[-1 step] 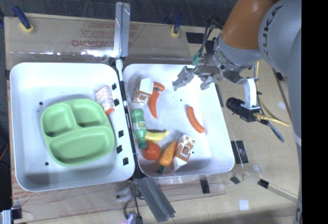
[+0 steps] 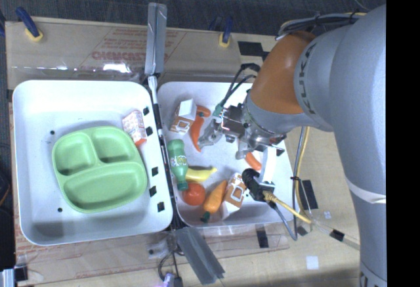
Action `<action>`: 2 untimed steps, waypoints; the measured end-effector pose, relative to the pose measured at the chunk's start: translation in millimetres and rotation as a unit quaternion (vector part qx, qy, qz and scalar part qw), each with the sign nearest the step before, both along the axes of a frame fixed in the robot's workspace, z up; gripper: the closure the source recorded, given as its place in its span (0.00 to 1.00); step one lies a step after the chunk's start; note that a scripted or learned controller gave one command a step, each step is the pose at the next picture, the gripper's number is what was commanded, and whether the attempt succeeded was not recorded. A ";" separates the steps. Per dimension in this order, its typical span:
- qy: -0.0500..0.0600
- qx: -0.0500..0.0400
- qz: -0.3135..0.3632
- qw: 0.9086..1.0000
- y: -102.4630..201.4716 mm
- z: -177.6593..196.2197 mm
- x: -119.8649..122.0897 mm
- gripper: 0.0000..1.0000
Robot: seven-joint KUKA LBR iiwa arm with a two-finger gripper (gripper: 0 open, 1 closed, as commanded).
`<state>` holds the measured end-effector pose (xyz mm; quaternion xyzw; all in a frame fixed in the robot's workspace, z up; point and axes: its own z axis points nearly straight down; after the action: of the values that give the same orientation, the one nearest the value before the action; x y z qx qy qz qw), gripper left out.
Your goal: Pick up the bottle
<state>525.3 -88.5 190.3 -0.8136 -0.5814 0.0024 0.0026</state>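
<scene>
The bottle [image 2: 177,162] is small and green with a pale label. It lies lengthwise against the left wall of the right bin [image 2: 216,90], its cap pointing to the far side. My gripper [image 2: 206,136] hangs low over the middle of that bin, up and to the right of the bottle, with a gap between them. An orange piece of toy food [image 2: 196,135] lies right by the gripper's tip. Nothing of the bottle is inside the gripper.
Around the bottle lie a banana [image 2: 199,174], a tomato [image 2: 193,194], a carrot [image 2: 214,197] and a small carton [image 2: 235,191]. Two small boxes [image 2: 184,115] sit at the bin's far left. The left bin [image 2: 33,102] holds a green divided plate [image 2: 100,167] and a snack packet [image 2: 134,125].
</scene>
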 end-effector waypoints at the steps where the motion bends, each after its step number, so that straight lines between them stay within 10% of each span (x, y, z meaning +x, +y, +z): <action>1: -0.002 0.001 0.108 0.994 -39.8 -39.9 -27.3 0.00; 2: -0.001 0.000 0.038 0.999 32.2 0.6 22.3 0.00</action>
<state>547.6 -56.3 190.9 -0.7908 -0.6120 0.0018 0.0015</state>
